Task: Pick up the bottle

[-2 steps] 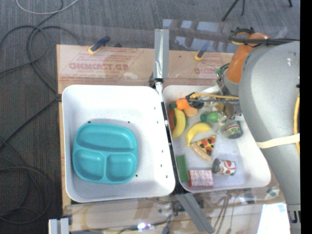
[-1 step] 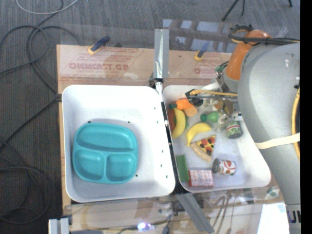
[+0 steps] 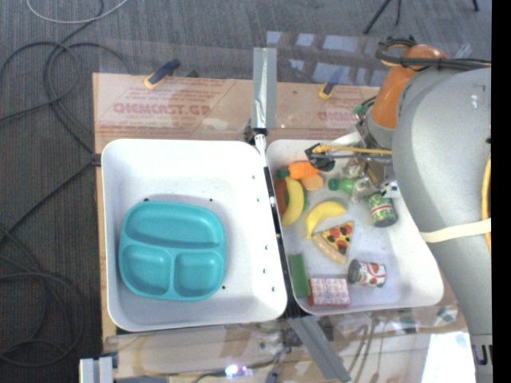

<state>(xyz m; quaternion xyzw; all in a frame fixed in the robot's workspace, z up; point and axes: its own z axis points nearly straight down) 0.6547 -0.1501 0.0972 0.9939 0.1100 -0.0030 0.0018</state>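
Arm (image 3: 451,166): grey and thick, coming in from the right edge; takes up most of the right side, from near to far.
Upper casing (image 3: 447,94): broad, rounded, pale grey; bent over toward the left at its far end.
Orange band (image 3: 390,100): at the far right, just left of the rounded casing.
Wrist (image 3: 374,146): just near of the orange band, turned downward, partly hidden under the casing.
Hand (image 3: 366,172): hangs below the wrist, left of the casing, lowered toward the tabletop; seen from above, largely covered by the wrist.
Overall pose: folded at the far right, reaching left and down.
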